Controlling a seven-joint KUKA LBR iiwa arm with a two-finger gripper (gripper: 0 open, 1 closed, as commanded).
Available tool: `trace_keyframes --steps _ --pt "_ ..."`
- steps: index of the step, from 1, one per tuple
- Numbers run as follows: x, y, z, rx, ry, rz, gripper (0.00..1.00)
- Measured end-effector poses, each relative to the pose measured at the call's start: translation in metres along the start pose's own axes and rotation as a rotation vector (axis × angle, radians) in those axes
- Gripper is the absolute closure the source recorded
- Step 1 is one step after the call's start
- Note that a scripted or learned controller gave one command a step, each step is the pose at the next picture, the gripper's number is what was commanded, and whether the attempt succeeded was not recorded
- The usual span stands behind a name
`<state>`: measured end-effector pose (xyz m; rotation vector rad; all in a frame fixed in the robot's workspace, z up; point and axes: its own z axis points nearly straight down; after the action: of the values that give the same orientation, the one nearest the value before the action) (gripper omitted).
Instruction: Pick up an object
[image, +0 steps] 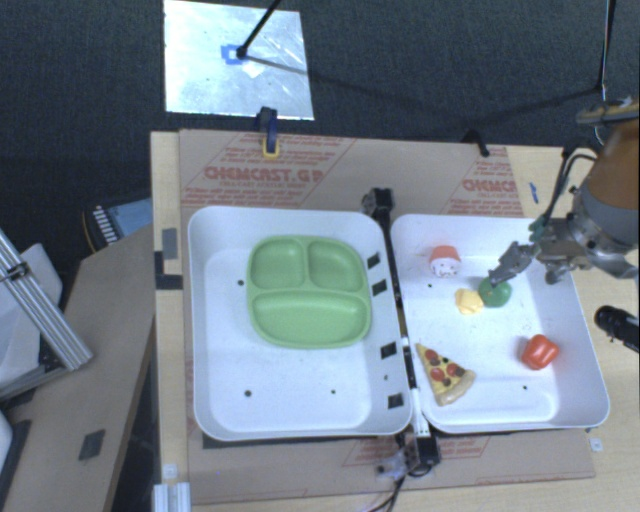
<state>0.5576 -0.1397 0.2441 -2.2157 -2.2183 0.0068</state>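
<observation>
Reading the gripper (505, 272) as poised right over the green object (495, 293) in the right bin (570, 400), its opening too blurred to tell, I judged I should center on it, clear of the yellow piece (468, 300) just beside.

1 fixed overhead camera, slanted down, bins (300, 225)

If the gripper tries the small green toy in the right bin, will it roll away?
Probably. The green toy looks rounded, so a nudge could roll it across the right bin. The yellow piece close beside it might block it leftwards. It looks like light plastic.
</observation>
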Motion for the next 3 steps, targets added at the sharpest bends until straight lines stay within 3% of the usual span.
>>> trace_keyframes --steps 1,3 --pt "0.0 0.002 -0.005 -0.009 -0.002 -0.002 0.0" --pt "0.01 0.006 0.116 -0.004 0.0 0.0 0.0"
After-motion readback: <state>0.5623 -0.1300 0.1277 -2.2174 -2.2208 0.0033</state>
